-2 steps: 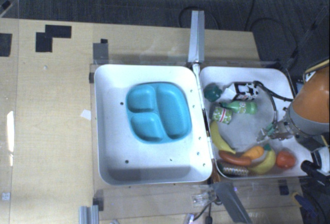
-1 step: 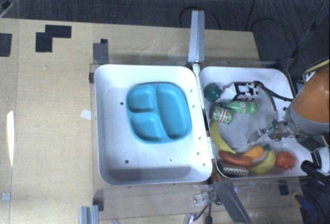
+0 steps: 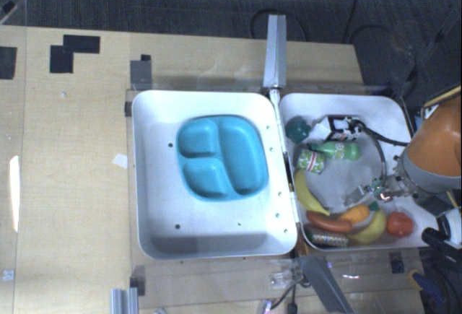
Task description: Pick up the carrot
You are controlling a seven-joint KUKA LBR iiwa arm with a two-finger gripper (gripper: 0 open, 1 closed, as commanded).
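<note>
The carrot [image 3: 355, 214], a short orange piece with a bit of green at its right end, lies near the front of the right bin [image 3: 382, 105]. It rests between a red-orange sausage-shaped toy [image 3: 327, 222] and a yellow banana [image 3: 369, 230]. My gripper [image 3: 375, 194] hangs just above and slightly right of the carrot, reaching in from the right under the orange band [image 3: 436, 148] of the arm. Nothing is visibly held.
The right bin also holds a teal ball [image 3: 297, 129], a green bottle [image 3: 328, 154], a second banana [image 3: 306, 194], a red tomato [image 3: 399, 224], a dark brush [image 3: 328, 240] and a black cable [image 3: 375, 138]. A blue divided plate [image 3: 220, 156] lies in the left bin [image 3: 155, 182].
</note>
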